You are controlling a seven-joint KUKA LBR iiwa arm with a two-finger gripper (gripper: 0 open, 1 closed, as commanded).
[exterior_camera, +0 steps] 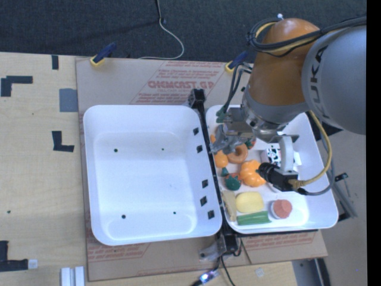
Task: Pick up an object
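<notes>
Nothing lifted: no toy looks raised yet.
Gripper (229, 137): low over the right bin (318, 216) near its upper-left corner; grip state, can't tell.
Nearest toy: orange ring (238, 154), lying just below it.
Left bin (143, 171): bare white floor.
Remaining: grab, lift.

The wooden bench (36, 177) carries a cardboard sheet (172, 82) bearing red print. On the sheet sit two white bins side by side: the left bin (95, 159) well left of the fingers, the right bin (318, 210) beneath them. Black marks (59, 140) dot the bench.
</notes>
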